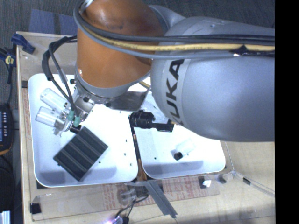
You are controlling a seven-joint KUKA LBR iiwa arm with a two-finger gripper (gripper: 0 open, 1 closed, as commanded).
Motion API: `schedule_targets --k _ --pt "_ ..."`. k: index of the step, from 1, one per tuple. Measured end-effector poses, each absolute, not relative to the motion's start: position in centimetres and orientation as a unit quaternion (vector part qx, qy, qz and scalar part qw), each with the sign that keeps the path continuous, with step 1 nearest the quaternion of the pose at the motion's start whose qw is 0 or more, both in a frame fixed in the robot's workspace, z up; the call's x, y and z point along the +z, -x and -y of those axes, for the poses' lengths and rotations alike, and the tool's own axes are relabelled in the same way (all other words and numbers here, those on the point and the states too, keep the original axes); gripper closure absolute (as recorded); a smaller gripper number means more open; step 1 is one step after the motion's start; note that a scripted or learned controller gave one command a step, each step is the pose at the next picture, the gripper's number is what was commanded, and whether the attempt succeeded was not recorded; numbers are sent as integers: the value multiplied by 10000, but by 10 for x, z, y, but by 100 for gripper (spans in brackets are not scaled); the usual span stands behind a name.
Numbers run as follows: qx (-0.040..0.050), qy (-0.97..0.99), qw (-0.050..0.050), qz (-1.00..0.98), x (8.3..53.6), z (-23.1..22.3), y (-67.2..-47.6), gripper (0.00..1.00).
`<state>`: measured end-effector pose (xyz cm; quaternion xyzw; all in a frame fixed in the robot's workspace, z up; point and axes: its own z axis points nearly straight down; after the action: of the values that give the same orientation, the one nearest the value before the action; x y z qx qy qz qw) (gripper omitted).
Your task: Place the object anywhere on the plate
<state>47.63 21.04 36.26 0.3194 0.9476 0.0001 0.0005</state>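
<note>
A small white object with a black end (182, 151) lies in the right bin (210, 164), near its front. In the left bin (37, 167) rests a black ribbed rectangular plate (81, 152), turned at a slant. My gripper (46, 107) hangs over the left bin's left part, just up and left of the plate's far corner. Its two clear fingers (50, 97) point left and stand apart, with bare bin floor between them. The gripper is open and holds nothing.
The arm's big orange and grey body (154, 59) hides the back of both bins. A black fitting (142, 119) sits over the ridge between the bins. Blue clamps (21, 43) stand at the bench's far left corner.
</note>
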Motion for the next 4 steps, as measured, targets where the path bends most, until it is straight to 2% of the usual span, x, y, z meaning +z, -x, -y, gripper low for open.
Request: schedule_targets --k 1,2,3,4 --pt "-18 -3088 -2 -9511 325 -212 -542 100" --pt "-8 -2752 -7 -9614 314 -209 -476 100" --pt "1 -1529 6 -9882 353 -219 -476 100" --pt "-13 -1025 -13 -9947 315 -218 -515 100"
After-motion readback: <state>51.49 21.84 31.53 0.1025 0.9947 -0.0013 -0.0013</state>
